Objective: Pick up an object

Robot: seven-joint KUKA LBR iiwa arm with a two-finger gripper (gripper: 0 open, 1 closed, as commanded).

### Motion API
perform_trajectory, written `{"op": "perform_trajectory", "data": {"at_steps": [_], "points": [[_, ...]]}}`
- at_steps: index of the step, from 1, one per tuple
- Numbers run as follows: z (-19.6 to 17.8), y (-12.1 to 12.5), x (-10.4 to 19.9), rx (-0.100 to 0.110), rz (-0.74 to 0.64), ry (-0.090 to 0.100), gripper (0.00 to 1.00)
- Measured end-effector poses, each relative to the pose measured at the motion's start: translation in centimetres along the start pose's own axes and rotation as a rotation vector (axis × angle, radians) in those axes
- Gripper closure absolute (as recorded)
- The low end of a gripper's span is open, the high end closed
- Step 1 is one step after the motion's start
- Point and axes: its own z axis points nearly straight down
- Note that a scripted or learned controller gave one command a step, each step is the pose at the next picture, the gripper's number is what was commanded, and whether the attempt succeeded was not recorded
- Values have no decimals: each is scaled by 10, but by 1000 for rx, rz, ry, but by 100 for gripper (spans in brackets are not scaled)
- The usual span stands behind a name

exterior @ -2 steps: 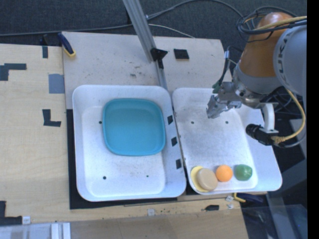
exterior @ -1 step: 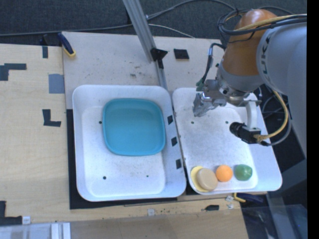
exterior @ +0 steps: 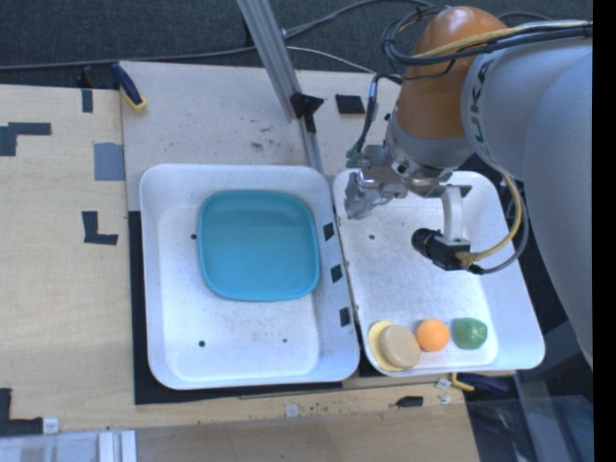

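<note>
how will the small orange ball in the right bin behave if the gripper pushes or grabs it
The small round orange ball looks smooth, so it may roll when nudged and slip from the gripper. It sits between a tan disc-shaped object and a green ball, near the right white bin's front wall, probably crowding a grasp.

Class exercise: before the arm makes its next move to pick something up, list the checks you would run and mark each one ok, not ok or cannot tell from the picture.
1. Targets present: ok. A yellow piece, an orange ball and a green ball lie at the right bin's near edge.
2. Gripper above a target: not ok. It hangs at the right bin's far left corner, apart from all three.
3. Finger opening: cannot tell.
4. Gripper free of load: cannot tell, though nothing shows under it.
5. Spacing of targets: not ok. They sit in a tight row near the wall.
6. Blue plate out of the way: ok, it lies in the left bin.
</note>
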Motion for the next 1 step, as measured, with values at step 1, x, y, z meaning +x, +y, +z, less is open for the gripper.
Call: {"op": "perform_trajectory", "data": {"at_steps": [1], "points": [[-4,9,49,0,0,0,100]]}}
